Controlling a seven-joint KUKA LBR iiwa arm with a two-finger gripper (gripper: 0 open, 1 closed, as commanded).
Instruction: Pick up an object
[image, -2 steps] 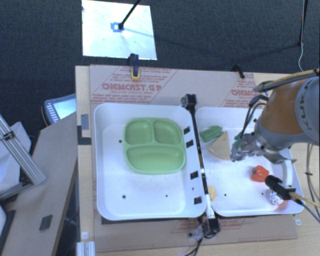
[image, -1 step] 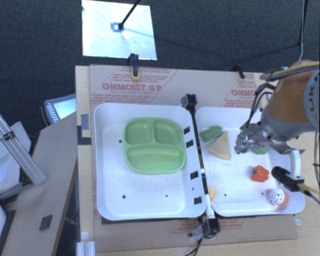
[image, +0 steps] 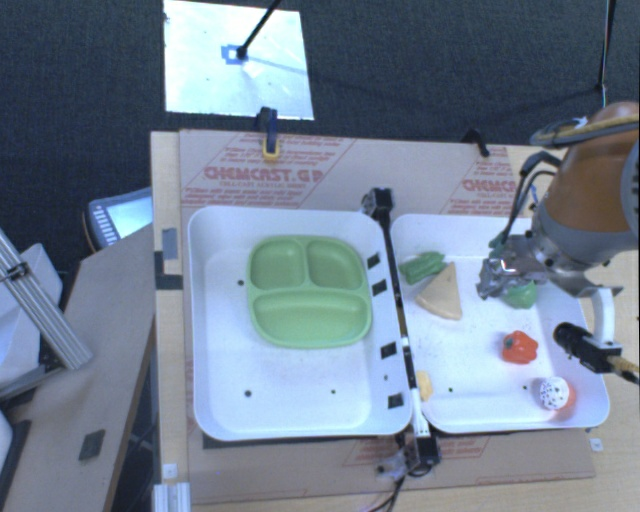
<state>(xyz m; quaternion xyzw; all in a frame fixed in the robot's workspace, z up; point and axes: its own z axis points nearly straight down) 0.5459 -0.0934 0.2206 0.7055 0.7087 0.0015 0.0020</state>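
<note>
Now | end effector (image: 497, 277) low in right bin (image: 470, 415) | opening unclear | touching green item (image: 520, 294)

bins (image: 215, 400): glossy white plastic | tray (image: 308, 290): matt green plastic

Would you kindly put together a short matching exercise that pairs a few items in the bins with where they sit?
Things:
1. green divided plate
2. red pepper
3. tan wedge
4. white spotted ball

Places:
A. right bin, near front corner
B. left bin, middle
C. right bin, beside the divider, below a green vegetable
D. right bin, below the end effector

Pairs: 1-B, 2-D, 3-C, 4-A
</note>
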